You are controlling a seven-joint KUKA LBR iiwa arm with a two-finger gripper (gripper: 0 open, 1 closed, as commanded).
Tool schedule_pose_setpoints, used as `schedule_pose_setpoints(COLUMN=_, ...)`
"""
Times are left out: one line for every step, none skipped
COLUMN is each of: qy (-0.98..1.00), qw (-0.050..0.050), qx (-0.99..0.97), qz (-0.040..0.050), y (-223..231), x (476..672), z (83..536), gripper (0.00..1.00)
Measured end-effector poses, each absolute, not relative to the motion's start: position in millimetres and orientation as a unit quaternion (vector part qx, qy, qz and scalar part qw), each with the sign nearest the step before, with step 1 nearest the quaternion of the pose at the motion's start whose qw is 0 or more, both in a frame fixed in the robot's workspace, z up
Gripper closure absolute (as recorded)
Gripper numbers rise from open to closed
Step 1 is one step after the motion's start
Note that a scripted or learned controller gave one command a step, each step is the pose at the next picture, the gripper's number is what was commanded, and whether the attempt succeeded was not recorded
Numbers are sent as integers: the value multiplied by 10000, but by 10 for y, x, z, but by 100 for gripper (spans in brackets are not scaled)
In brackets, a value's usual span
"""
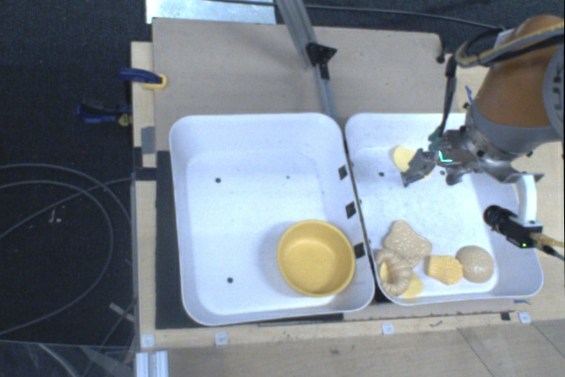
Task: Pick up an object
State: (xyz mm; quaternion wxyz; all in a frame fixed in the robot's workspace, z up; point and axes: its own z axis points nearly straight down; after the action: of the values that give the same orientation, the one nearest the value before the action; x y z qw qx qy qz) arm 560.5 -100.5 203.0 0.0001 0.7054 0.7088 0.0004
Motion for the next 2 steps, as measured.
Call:
schedule_pose_setpoints(qy=7088, qw=5, qx=7054, qz=7, y=-1006, x=5608, z=2034, gripper=0)
schedule_pose_setpoints(qy=7074, qw=-10, qx=7068, qz=-9, y=-1075, x=5664, z=1460, gripper=0)
